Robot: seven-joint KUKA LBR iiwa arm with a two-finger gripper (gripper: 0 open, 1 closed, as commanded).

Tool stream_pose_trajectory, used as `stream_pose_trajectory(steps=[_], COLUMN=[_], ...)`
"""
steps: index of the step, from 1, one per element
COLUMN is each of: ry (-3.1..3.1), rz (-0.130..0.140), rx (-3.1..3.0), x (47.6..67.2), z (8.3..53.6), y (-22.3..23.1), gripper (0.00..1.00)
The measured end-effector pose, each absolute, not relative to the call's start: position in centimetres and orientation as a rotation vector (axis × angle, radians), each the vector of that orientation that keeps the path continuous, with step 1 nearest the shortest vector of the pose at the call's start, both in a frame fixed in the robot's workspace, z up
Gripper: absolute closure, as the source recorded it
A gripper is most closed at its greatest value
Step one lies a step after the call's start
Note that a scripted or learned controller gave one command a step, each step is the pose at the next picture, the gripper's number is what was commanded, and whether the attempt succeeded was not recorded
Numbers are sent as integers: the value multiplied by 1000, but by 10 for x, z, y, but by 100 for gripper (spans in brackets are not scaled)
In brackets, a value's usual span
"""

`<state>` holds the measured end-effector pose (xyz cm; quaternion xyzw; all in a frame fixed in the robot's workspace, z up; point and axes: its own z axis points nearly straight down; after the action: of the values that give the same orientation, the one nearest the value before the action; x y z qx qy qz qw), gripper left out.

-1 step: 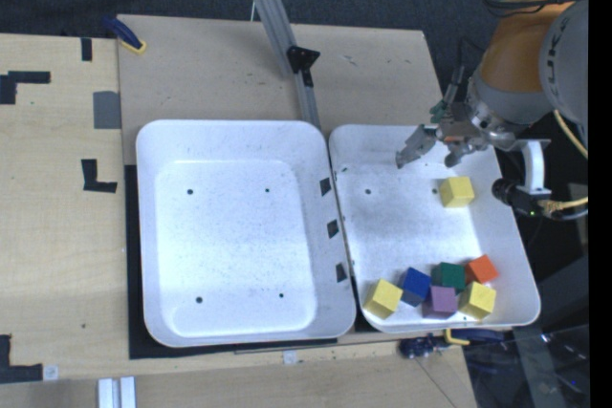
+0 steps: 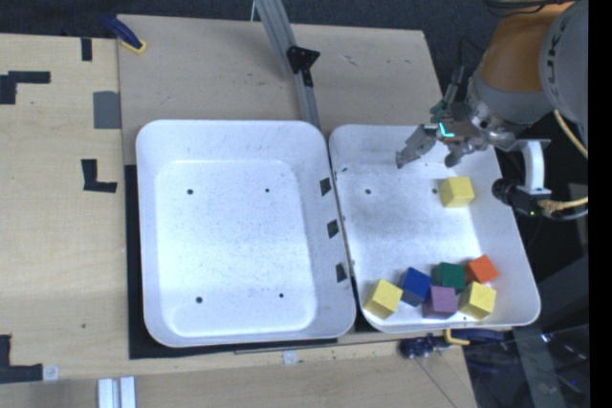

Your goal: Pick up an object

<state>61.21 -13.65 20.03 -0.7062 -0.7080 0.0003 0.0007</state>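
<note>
Gripper [image 2: 435,151], fingers spread and empty, hangs over the right bin [image 2: 382,225] just up-left of a lone yellow cube [image 2: 456,192]; that cube stands clear of the others, so centring over it, squaring to its faces and descending looks safest.

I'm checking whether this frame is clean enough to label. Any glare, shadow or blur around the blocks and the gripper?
Camera view: even, soft lighting; the right bin shows grey speckling, no glare; the blocks cast faint shadows and read sharp; the gripper looks slightly soft, with a small teal light above it.
</note>
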Motion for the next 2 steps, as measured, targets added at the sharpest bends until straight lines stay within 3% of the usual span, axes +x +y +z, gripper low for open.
stream_pose_trajectory(steps=[2], ry=[-2219], rz=[9], rx=[-2216], x=[612], z=[90], y=[-146], gripper=[0])
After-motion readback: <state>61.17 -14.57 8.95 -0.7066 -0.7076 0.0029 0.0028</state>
